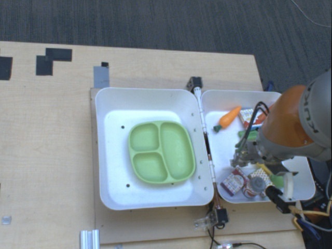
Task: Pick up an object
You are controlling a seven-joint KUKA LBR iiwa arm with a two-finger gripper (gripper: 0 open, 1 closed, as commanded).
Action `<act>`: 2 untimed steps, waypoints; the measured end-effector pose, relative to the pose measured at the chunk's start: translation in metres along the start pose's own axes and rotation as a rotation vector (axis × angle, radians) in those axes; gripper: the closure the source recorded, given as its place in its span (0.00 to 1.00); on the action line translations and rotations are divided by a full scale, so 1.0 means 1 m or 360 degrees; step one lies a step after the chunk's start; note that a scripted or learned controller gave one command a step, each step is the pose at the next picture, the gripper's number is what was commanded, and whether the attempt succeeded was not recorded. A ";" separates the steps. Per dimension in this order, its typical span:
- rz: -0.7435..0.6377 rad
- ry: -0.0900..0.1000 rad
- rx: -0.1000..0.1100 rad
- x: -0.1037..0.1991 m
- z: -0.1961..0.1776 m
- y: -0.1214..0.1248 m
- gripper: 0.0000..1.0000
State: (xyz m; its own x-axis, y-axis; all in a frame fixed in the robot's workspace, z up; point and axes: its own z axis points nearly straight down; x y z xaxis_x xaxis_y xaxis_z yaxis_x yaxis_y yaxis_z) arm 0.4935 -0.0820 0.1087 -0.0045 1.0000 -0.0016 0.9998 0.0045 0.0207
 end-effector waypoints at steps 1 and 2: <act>-0.0001 0.0000 0.0001 0.000 0.000 0.000 0.00; -0.0005 0.0001 -0.0006 0.001 -0.010 0.002 1.00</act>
